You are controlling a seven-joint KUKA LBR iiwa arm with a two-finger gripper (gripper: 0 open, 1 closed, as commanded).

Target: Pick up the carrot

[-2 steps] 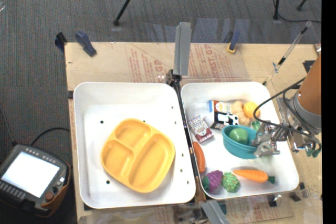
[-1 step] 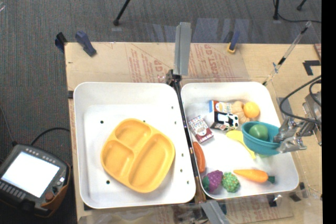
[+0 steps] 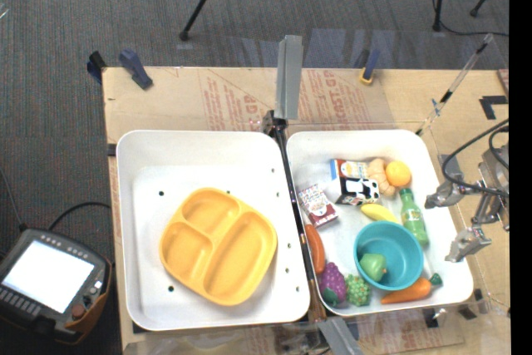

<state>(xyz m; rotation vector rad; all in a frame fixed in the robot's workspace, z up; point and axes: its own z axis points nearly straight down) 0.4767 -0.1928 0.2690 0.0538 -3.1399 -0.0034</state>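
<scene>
We see a yellow divided plate (image 3: pixel 219 246) in the left bin (image 3: pixel 133 179), and a teal bowl (image 3: pixel 397 245) holding a green pepper (image 3: pixel 373 265) in the right bin (image 3: pixel 324 144).

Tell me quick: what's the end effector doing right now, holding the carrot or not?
End effector: open, holding nothing, at the right rim of the right bin. The carrot lies in that bin's front right corner, untouched.

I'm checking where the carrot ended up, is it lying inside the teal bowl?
No, the carrot lies on the floor of the right bin, just outside the teal bowl, which holds a green item.
</scene>
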